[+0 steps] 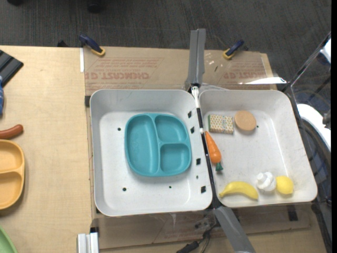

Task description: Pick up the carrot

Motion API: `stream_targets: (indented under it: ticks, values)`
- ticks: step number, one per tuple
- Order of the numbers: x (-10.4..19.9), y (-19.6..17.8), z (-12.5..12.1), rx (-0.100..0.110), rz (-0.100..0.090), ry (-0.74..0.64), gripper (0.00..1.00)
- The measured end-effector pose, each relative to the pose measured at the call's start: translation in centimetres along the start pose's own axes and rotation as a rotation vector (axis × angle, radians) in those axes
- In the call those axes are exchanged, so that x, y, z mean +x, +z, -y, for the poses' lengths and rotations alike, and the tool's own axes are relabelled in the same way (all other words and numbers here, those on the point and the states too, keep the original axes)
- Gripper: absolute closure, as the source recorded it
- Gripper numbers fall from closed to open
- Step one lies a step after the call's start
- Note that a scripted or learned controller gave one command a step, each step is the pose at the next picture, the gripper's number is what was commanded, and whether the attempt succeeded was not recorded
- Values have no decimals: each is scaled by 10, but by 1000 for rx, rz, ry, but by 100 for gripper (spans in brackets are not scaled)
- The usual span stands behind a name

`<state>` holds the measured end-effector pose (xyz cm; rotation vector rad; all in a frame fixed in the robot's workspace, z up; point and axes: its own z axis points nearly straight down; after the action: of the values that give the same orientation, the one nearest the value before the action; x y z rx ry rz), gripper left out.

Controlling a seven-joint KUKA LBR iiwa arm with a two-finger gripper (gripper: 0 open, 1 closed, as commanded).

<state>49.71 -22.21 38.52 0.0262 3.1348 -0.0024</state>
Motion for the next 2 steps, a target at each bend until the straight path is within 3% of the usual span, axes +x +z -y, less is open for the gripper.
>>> stream_targets:
  ticks: [1, 2]
  values:
    - [19, 127, -1, -2, -4, 4, 100]
    - [20, 170, -30, -2, -4, -143, 100]
